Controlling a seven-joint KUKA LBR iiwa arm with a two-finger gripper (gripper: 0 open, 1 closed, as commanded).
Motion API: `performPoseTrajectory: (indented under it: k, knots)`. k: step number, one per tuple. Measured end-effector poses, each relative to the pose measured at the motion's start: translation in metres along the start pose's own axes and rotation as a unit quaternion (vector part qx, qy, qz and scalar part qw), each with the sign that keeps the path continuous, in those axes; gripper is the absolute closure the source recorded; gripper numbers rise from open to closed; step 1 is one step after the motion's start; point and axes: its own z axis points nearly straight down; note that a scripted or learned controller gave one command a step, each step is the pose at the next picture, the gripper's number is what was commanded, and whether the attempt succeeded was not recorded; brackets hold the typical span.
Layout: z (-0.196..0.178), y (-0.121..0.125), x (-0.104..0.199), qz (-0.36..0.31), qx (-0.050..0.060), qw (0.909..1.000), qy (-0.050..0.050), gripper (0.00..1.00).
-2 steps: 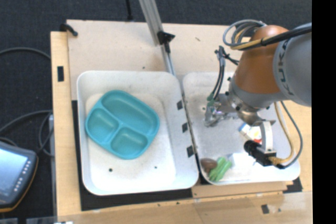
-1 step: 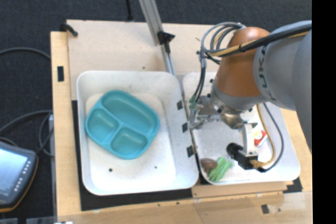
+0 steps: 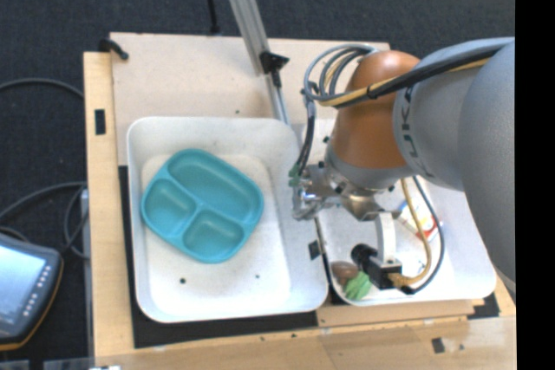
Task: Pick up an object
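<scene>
Left bin (image 3: 147,295): teal divided plate (image 3: 202,204), lying flat. Right bin (image 3: 461,256): brown item (image 3: 346,270) touching green item (image 3: 361,286), near-left corner, both partly covered by the arm (image 3: 451,117). Gripper (image 3: 312,212) over the bins' shared wall; you cannot tell its grip.

Robot arm (image 3: 460,117): a broad, smooth grey link at right, bearing dark lettering (image 3: 406,133) at its left end, next to a glossy, domed orange band (image 3: 373,121). On the band's near side sits a silvery metal wrist flange (image 3: 351,197). Grey cables (image 3: 334,65) loop in a bundle at the band's far left.
</scene>
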Motion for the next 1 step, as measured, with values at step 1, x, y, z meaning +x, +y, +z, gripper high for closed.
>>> performPoseTrajectory:
  k: [1]
  knots:
    - [0.0002, -0.0092, 0.0467, -0.001, 0.001, 1.0, 0.0, 1.0]
